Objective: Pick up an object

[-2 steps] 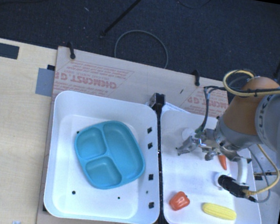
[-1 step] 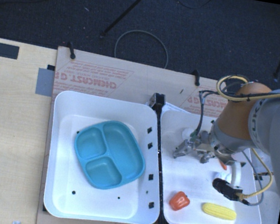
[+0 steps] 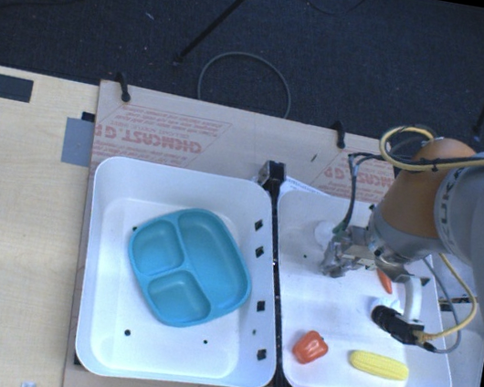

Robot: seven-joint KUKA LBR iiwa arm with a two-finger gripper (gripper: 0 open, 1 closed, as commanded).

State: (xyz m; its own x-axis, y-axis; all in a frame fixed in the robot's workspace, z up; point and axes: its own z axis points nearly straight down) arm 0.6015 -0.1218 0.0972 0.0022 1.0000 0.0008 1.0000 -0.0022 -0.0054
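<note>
A red pepper and a yellow corn cob are seen close together but not touching, at the near end of the right bin, which is set on the counter. The jaws of the grey arm are held low over the bare white floor farther back in that bin, apart from both pieces. Whether they are released or clenched cannot be told. A blue divided plate is carried in the left bin.
</note>
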